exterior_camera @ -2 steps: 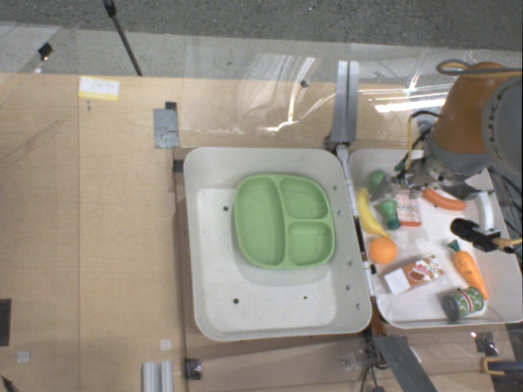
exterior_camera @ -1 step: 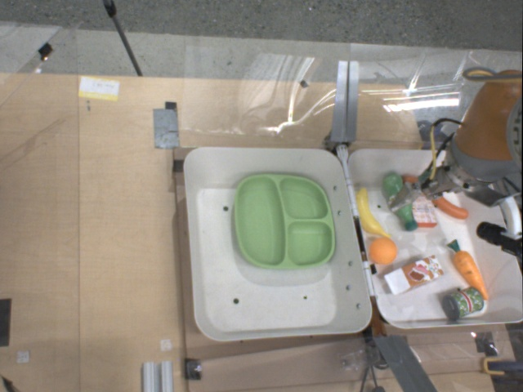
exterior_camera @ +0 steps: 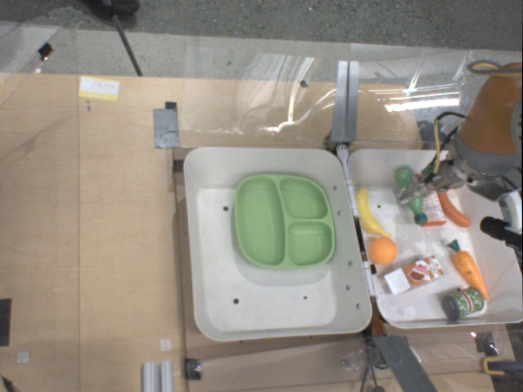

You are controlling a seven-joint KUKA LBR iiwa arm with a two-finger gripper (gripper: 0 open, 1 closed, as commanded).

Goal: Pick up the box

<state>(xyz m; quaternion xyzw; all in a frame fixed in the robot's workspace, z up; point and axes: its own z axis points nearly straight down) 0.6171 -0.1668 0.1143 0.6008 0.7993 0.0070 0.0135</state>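
Note:
The box (exterior_camera: 415,273) is a small white and red carton. It lies flat in the right bin (exterior_camera: 498,321), just right of an orange. My gripper (exterior_camera: 414,193) hangs at the far side of that bin, over a green bottle (exterior_camera: 408,188), well beyond the box and apart from it. The grey arm with its orange band (exterior_camera: 494,113) comes in from the upper right.
Around the box in the right bin lie a banana (exterior_camera: 372,216), an orange (exterior_camera: 382,251), a carrot (exterior_camera: 468,270), a green can (exterior_camera: 463,303) and a red sausage-like piece (exterior_camera: 454,209). The left bin (exterior_camera: 212,300) holds a green divided plate (exterior_camera: 284,221).

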